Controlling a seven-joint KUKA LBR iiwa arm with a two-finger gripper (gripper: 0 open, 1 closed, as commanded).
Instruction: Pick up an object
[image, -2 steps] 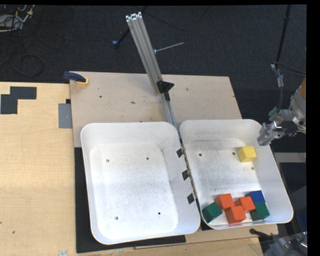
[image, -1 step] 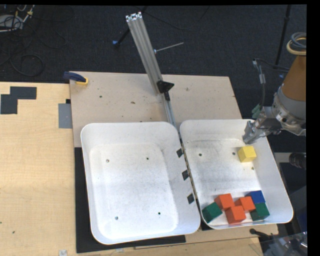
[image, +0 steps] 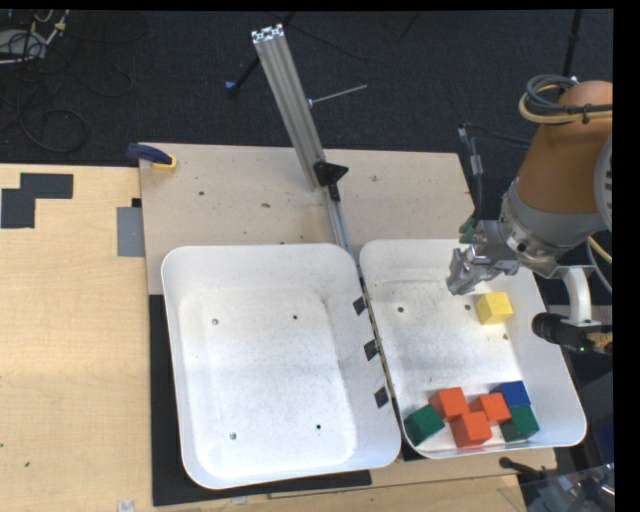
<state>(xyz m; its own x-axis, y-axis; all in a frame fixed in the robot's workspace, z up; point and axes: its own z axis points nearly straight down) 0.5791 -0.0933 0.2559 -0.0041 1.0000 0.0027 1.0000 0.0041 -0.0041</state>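
Observation:
My gripper (image: 465, 275) hangs over the far right part of the right bin (image: 405, 262), its grey fingers pointing down. A yellow block (image: 493, 307) lies on the bin floor just right of and below the fingertips, apart from them. At the bin's near edge sits a cluster of blocks: an orange one (image: 451, 401), a second orange one (image: 471, 428), a third orange one (image: 494, 406), a blue one (image: 514, 393), a green one (image: 424, 423) and a dark green one (image: 520, 425). Nothing shows between the fingers.
The left bin (image: 190, 268) lies beside the right one, with black clips (image: 370, 349) along the shared edge. A slanted aluminium post (image: 296, 110) rises behind the bins. A black fitting (image: 560, 328) juts out by the right bin's right edge.

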